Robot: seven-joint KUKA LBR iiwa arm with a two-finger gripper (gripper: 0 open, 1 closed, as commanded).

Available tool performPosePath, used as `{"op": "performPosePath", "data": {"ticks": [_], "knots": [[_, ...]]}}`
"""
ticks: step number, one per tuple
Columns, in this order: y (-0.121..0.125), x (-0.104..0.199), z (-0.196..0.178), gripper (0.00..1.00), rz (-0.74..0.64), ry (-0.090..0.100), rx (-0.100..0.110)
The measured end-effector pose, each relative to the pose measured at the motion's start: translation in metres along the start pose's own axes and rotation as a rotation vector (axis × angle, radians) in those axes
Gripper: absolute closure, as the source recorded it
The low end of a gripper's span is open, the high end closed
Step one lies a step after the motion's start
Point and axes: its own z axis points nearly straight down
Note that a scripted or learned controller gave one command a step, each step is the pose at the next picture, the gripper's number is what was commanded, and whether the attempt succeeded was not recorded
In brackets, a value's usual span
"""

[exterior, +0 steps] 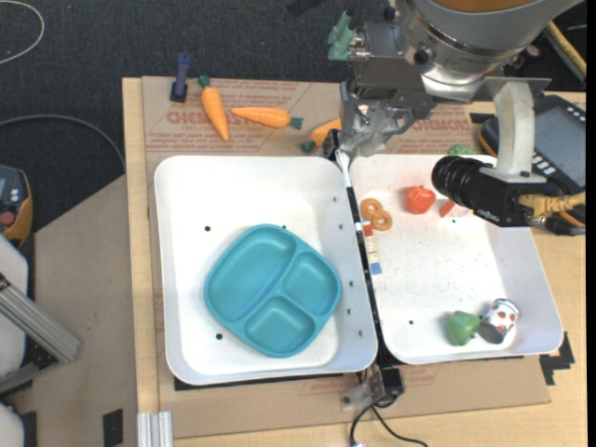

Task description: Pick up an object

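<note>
My gripper (359, 144) hangs under the big grey wrist at the back, over the far end of the seam between the two bins. Nothing shows in it. The right bin (521, 277) holds an orange pretzel (375, 214), a red pepper (420, 199), a green toy (461, 328) and a white spotted toy (502, 319). The pretzel and pepper lie a short way in front of the gripper. A teal divided plate (272, 290) lies in the left bin (177, 250).
Two carrots (215, 112) (263, 116), a third orange piece (324, 133) and a blue clip (180, 77) lie on the cardboard behind the left bin. A black cylinder (475, 190) on the arm overhangs the right bin's back right part.
</note>
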Motion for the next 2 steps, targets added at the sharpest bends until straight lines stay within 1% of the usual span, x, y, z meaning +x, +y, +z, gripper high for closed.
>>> {"op": "performPosePath", "data": {"ticks": [1, 2], "knots": [[0.001, 0.006, 0.004, 1.00, -0.004, 0.000, -0.001], [0.001, 0.047, 0.000, 1.00, -0.008, 0.003, -0.006]]}}
